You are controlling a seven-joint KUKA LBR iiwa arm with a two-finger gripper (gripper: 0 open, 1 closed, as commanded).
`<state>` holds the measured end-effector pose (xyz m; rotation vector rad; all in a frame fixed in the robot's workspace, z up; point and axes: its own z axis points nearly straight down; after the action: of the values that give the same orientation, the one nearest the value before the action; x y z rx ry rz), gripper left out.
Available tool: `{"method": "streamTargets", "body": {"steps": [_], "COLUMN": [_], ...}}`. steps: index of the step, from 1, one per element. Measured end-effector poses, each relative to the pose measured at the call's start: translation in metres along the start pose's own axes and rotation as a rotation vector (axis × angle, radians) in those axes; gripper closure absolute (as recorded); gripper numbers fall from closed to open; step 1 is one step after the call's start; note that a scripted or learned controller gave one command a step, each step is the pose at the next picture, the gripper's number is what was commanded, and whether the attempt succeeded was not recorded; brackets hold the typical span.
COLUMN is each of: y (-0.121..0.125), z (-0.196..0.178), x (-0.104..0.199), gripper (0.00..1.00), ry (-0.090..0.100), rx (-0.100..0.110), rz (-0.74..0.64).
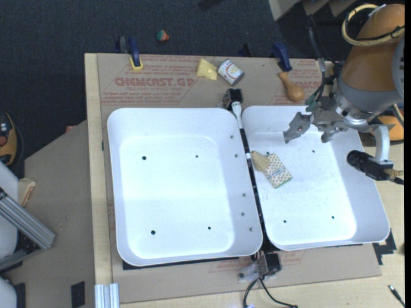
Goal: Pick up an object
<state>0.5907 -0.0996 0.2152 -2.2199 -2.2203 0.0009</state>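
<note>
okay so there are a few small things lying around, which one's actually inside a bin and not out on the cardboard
The patterned packet, lying against the left wall of the right bin. The yellow wedge, the small white box and the tan wooden piece all lie on the cardboard behind the bins.

I see the brown board-topped bench (160, 82) mid-frame carrying two white bins, left bin (115, 172) and right bin (366, 226), touching. Along its upper edge: yellow scrap (207, 70), small box (230, 72), blue clamps (134, 51).
</note>
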Motion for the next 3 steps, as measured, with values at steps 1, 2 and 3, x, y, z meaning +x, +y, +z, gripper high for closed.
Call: {"method": "streamTargets", "body": {"steps": [1, 2, 3], "y": [0.008, -0.022, -0.021], "z": [-0.128, -0.308, -0.308], "x": [0.049, 0.026, 0.028], "gripper": [0.00, 0.00, 1.00], "ry": [-0.001, -0.004, -0.004], "rx": [-0.019, -0.024, -0.008], "rz": [-0.007, 0.001, -0.001]}}
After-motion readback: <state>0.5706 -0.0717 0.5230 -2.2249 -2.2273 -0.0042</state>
